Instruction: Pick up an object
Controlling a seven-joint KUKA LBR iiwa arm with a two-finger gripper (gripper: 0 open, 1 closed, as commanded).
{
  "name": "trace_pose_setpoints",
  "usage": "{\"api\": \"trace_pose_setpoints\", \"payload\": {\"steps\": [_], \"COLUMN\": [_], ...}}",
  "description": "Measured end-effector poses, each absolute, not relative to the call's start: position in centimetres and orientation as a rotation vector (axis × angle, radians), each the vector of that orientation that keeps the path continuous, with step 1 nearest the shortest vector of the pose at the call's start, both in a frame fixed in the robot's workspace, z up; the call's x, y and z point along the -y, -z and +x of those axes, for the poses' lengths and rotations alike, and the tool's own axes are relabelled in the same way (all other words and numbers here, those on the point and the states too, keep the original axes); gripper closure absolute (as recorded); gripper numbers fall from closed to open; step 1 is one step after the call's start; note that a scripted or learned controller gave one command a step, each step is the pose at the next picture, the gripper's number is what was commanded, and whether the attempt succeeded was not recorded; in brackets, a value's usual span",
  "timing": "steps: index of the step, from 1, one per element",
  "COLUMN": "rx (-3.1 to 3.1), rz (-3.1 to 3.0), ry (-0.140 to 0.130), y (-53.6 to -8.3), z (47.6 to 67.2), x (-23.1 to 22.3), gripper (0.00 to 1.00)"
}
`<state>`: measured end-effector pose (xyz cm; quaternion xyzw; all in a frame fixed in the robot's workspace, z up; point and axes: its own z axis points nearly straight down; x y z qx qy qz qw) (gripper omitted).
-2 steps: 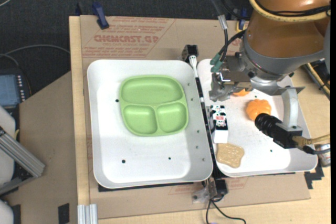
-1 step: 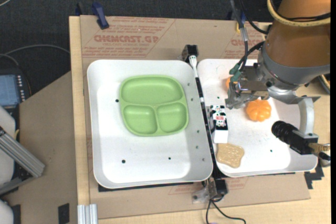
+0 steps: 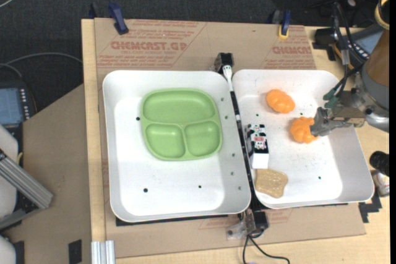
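Several small objects lie in the right bin (image 3: 322, 185). One orange lump (image 3: 279, 101) sits near the back. A second orange lump (image 3: 301, 130) lies mid-bin, and my gripper (image 3: 319, 125) is right against its right side, low over the bin floor. A black and white carton (image 3: 257, 144) lies by the left wall. A tan slice (image 3: 271, 182) rests at the front left. The arm's grey wrist comes in from the right and hides the gripper's far side.
The left bin (image 3: 124, 195) holds a green divided plate (image 3: 181, 123). Black clips sit on the divider between the bins at back (image 3: 224, 62) and front (image 3: 255, 219). Cables hang at the right edge near the arm.
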<state>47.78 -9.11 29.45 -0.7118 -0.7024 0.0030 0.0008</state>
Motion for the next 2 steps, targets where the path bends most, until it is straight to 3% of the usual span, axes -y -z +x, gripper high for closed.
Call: {"api": "trace_pose_setpoints", "payload": {"steps": [1, 2], "rx": [2.238, 2.209], "rz": [-2.214, -2.228], "ry": [0.016, -0.01], "y": [-38.4, -31.6], "z": [48.1, 47.8], "x": [0.1, 7.8], "gripper": [1.0, 1.0]}}
